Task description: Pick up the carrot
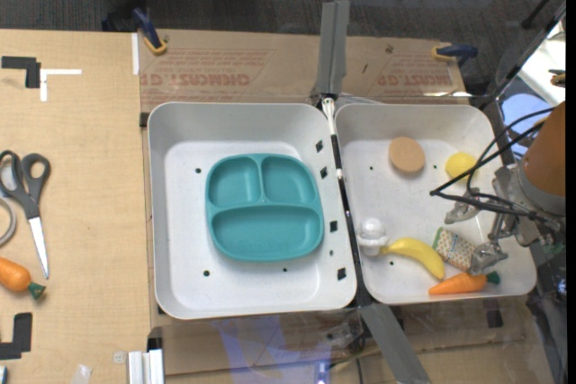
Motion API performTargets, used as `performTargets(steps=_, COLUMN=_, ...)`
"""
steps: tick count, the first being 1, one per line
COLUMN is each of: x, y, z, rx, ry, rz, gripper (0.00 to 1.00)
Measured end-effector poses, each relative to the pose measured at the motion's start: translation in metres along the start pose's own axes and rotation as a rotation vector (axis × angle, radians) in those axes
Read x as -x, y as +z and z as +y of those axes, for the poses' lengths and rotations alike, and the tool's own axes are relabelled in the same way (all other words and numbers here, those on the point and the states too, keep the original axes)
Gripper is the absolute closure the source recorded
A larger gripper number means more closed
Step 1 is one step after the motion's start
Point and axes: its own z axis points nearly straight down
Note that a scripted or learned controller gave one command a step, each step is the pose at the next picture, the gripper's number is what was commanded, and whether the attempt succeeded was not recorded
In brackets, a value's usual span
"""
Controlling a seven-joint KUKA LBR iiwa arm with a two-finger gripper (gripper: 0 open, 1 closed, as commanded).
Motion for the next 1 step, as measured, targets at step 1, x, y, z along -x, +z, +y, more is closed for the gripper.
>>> performTargets(steps=1, x=0.0010, y=-0.0089, z=0.0009, rx=0.002, ry=0.002, rz=-0.002, gripper=1.00)
